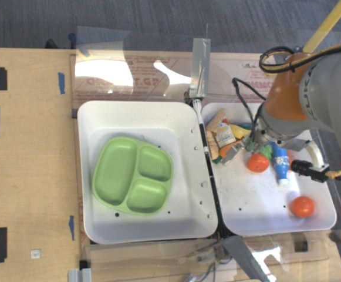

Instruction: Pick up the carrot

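Wooden bench (23, 175) bears both white bins (88, 122); grey, perhaps carpeted floor (129, 4) beyond.

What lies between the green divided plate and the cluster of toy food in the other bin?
In the camera view, bare white bin floor, then the two bins' touching rims, separate the green divided plate from the toy food cluster.

- A lime-green divided plate (133, 174) lay in the white left bin (94, 122).
- Two orange-red round items (258, 164) (302, 206) sat in the white right bin (320, 219).
- A blue-and-white bottle (281, 164) lay between them.
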